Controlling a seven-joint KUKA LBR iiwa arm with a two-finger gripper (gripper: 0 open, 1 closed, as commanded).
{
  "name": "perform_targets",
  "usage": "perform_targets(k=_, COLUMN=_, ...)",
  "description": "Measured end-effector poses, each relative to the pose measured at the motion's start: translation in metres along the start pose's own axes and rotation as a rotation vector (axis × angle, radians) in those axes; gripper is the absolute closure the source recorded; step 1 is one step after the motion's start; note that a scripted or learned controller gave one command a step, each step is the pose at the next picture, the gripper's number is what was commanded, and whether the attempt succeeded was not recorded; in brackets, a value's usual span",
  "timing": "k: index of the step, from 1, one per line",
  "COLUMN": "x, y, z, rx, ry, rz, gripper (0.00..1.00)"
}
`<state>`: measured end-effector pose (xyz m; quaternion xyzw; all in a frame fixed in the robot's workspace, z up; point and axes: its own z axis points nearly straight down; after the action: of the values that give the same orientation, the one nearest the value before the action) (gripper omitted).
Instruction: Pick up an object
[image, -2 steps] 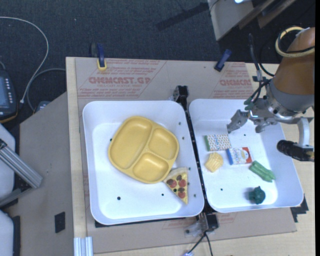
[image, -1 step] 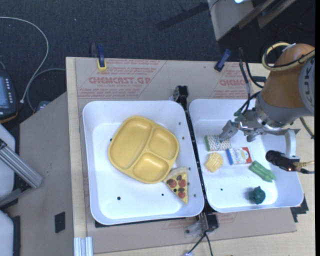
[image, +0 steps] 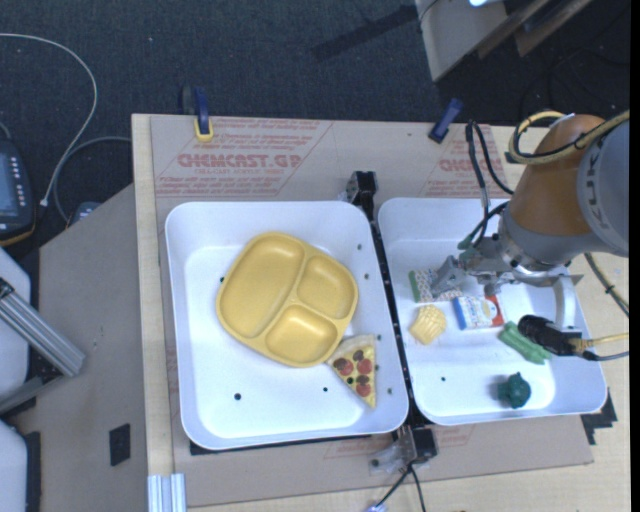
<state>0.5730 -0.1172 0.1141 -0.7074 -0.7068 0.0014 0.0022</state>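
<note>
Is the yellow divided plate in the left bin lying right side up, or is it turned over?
Right side up: the yellow plate shows its three hollow compartments facing upward, lying flat in the left bin.

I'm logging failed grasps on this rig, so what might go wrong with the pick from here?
1. The gripper hovers over a tight cluster in the right bin: the corn piece, a small packet and a green piece lie close together, so it may pinch two items or knock one aside.
2. The cluster sits near the bin divider, which could block a finger.
</note>
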Motion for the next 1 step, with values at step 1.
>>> perform_targets(k=1, x=-0.0002, y=0.0038, z=0.0226, rx=-0.009, ry=0.001, rz=-0.001, gripper=0.00)
